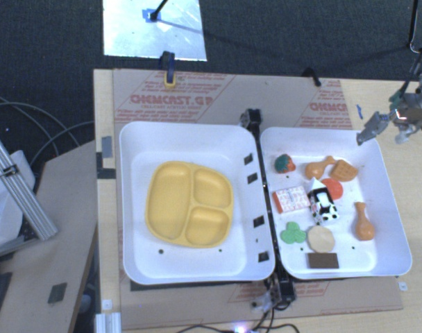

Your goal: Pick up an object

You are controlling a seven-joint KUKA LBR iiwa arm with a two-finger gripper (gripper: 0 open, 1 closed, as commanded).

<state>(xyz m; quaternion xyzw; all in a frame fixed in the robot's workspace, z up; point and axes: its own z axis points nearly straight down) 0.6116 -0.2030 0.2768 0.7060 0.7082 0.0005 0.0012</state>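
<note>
The right bin (390,186) holds several toy foods: a teal and red fruit (285,163), an orange drumstick (320,167), an orange pastry (344,171), a pink and white box (291,199), a black and white cow (325,207) lying against a red piece (335,188), a second drumstick (364,222), a green clover shape (292,233), a tan cookie (321,239) and a brown bar (323,260). My gripper (386,136) hovers over the bin's far right corner, above the objects. It is open and nothing is between its fingers.
The left bin (138,151) holds a yellow divided plate (190,203). Black clips (252,120) join the two bins along the middle seam. A shiny metal sheet (153,19) lies beyond the bench, and an aluminium frame (17,186) stands at the left.
</note>
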